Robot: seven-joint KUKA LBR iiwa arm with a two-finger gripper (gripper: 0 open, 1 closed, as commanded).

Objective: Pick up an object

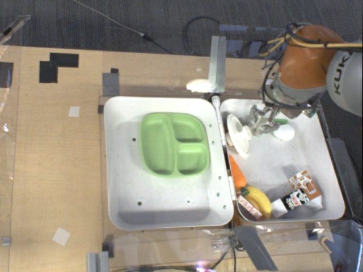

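Hovering low in the right bin point(326, 152), the gripper point(262, 119) sits at the far end near the white cup point(238, 134), which lies just to its left, tilted against the divider. You cannot tell from this angle whether the fingers are spread or pressed together, and nothing shows between them. A small white piece point(283, 132) lies just to its right. Nearer the camera than the gripper, well apart, lie the carrot point(238, 174), banana point(256, 199) and two small cartons point(300, 191). The green tray point(173, 143) sits far left in the other bin. You are at the approach step; next calls for centring over one item, likely the cup, before closing.
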